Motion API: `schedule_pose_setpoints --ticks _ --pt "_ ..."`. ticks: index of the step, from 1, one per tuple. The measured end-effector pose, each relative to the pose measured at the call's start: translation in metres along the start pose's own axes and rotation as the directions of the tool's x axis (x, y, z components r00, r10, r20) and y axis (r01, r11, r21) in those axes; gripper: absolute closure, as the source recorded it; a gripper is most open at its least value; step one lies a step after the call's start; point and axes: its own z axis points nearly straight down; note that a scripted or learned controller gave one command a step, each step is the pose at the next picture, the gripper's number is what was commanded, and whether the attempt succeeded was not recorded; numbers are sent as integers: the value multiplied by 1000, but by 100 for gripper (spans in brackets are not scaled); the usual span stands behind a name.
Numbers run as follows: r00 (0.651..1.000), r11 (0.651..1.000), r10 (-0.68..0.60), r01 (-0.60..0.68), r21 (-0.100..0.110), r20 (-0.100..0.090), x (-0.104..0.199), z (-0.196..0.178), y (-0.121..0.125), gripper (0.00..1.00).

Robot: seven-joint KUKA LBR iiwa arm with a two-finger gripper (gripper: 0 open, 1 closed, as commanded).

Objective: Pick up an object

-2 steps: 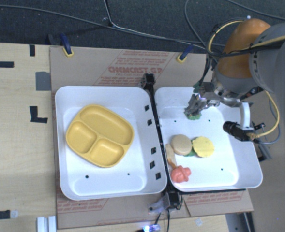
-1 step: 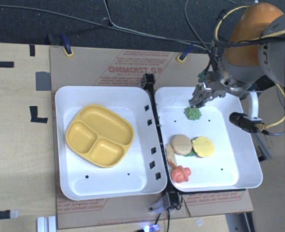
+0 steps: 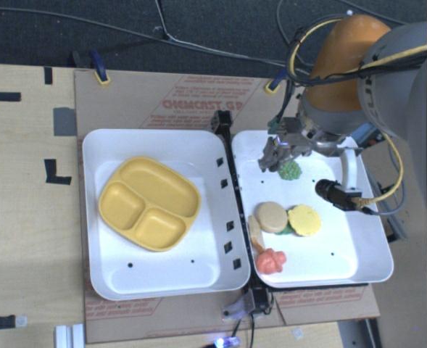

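The grey arm's two-finger gripper [image 3: 277, 156], its grip state impossible to tell, hovers in the right white bin [image 3: 369, 256] touching a small green bumpy toy [image 3: 291, 170], which may roll away if nudged.

Left bin [image 3: 97, 216], on the far side of the divider from the jaws: holds a yellow three-compartment tray [image 3: 149, 202], lying flat, skewed. Both bins sit on a cardboard sheet [image 3: 191, 100] with red print, on the surface [image 3: 25, 194]. Black tape marks [image 3: 56, 172] on the surface well left of the jaws. Black cable [image 3: 90, 24] runs across the dark floor behind. Blue-yellow clamps [image 3: 98, 68] on the cardboard's back edge.
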Motion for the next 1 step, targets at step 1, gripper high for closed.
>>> schedule_pose_setpoints --ticks 1 --pt "1000 1000 1 -1 1 0 39 5 -25 100"
